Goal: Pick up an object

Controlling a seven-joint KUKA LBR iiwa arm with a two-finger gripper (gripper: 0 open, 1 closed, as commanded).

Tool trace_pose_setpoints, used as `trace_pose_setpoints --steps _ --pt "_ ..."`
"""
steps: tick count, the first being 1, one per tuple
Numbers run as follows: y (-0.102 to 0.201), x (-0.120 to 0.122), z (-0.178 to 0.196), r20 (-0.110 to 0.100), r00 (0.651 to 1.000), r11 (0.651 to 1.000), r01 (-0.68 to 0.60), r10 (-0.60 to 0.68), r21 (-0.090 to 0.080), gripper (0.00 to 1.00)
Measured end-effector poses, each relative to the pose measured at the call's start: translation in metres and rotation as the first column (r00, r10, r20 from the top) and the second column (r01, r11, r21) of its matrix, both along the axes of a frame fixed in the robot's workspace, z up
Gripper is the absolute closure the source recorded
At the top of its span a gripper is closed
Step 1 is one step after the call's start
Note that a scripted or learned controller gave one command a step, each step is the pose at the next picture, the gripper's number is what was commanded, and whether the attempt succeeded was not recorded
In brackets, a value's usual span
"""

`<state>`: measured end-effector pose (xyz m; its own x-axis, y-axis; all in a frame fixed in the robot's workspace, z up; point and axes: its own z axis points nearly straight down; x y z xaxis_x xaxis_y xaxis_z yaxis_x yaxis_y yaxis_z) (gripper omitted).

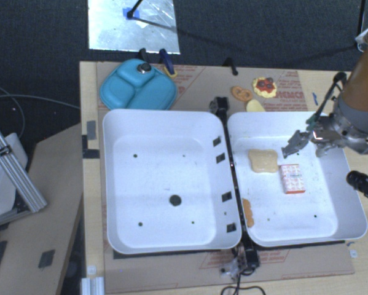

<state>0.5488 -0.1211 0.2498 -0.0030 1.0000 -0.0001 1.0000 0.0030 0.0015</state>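
On the far left of the surface sits a blue lidded dish, outside both bins and out of play. The left bin carries nothing worth reaching for, just a dark round spot on its floor, so the work belongs in the right bin.

In the right bin, a small orange piece lies tight against the left wall; that wall would block one finger, so it looks a poor choice. Near the middle is a pale, flat slab, and just beside it to the right lies a small red and white box, the two close but apart. Either is a fair target; the box has straighter sides and should give the firmer hold.

The gripper hangs over the upper right part of this bin, above and to the right of the slab, holding nothing. Whether its fingers are spread or closed I cannot tell.

To do this well, centre over the box, turn the wrist so the fingers straddle its short sides, and descend straight so neither tip lands on top or nudges it into the slab.
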Motion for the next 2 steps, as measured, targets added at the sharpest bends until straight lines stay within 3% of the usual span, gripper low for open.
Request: trace_pose_setpoints --steps 1,2 --pt "-0.020 0.022 -0.156 0.009 1.000 1.000 0.001 -0.001 -0.007 0.00" --pt "0.028 0.097 -0.157 0.019 1.000 1.000 -0.006 0.006 -0.008 0.00"
